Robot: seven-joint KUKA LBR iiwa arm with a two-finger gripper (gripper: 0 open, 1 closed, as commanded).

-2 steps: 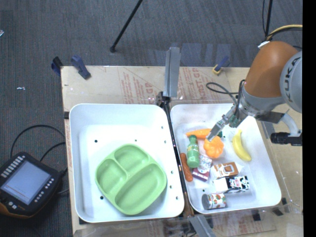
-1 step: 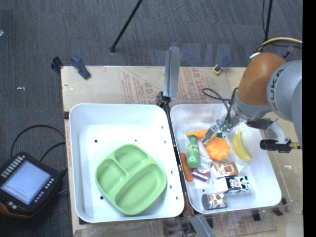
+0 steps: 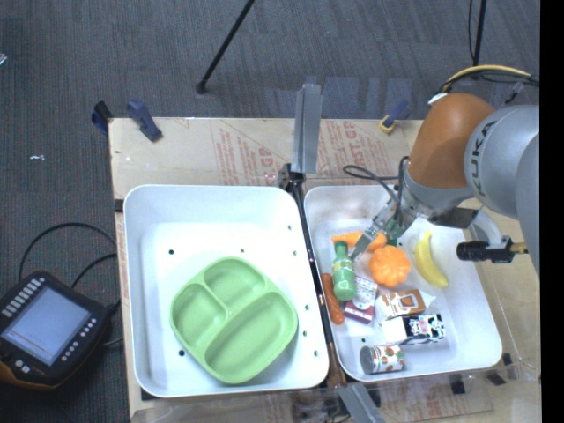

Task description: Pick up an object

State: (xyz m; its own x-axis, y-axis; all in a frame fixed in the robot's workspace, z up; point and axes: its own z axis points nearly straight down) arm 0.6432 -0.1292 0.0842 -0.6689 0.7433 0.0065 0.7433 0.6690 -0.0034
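The arm reaches down into the right bin [image 3: 480,324], its jaws [image 3: 370,236] low over the toy clutter; whether they are released or clenched cannot be told. Just beside them lie an orange pumpkin [image 3: 390,265], a green bottle [image 3: 343,274] and a banana [image 3: 429,259]. A green divided plate [image 3: 233,319] sits in the left bin [image 3: 150,236].

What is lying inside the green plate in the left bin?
The green divided plate shows three bare compartments with nothing lying in them. What is under the plate, on the left bin floor, is covered and cannot be seen.
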